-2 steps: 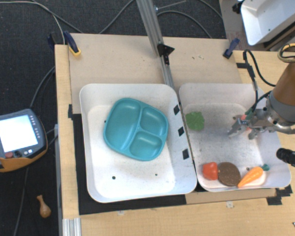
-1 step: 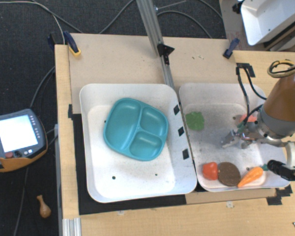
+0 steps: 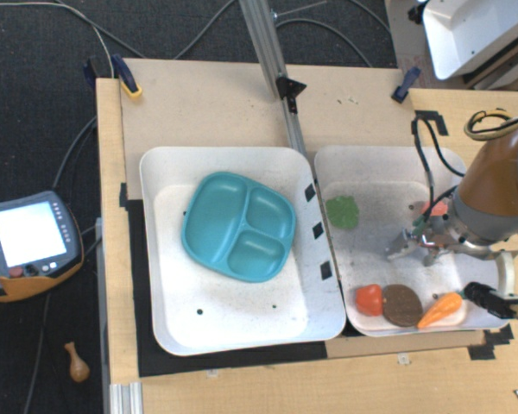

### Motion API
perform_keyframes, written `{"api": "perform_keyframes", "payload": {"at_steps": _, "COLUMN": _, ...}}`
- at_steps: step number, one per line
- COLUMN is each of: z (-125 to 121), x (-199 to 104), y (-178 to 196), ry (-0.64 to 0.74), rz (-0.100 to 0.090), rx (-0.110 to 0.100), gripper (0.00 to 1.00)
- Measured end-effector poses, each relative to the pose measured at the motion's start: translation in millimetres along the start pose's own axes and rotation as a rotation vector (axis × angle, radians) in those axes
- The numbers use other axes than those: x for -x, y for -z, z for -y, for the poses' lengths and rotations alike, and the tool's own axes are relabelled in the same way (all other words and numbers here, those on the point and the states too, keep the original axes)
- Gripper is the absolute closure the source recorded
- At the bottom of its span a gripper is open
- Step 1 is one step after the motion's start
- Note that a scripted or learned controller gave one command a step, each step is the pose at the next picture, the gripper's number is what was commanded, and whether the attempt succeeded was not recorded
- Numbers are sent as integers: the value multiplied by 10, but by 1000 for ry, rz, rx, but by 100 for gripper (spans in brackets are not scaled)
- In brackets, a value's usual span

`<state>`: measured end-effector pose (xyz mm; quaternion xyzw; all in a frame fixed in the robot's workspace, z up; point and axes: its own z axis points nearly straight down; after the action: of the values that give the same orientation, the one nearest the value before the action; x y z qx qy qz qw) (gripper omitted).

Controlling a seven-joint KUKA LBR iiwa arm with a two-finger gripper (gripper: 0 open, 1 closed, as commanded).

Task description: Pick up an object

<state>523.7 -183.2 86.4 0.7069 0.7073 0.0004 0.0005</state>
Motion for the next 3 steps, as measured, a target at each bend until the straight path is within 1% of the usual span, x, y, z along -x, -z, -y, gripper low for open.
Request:
{"api": "perform_keyframes", "payload": {"at_steps": 1, "z": -20, "x": 7, "y": 128, "ry": 0, "rz": 2, "rx": 7, "gripper": 100}}
{"api": "perform_keyframes", "payload": {"at_steps": 2, "z": 12, "x": 34, "y": 572, "ry": 0, "rz": 1, "rx": 3, "gripper": 100}}
{"api": "perform_keyframes", "payload": {"at_steps": 3, "z": 76, "x": -17, "y": 1065, "ry": 1, "rz": 1, "rx": 4, "gripper": 100}}
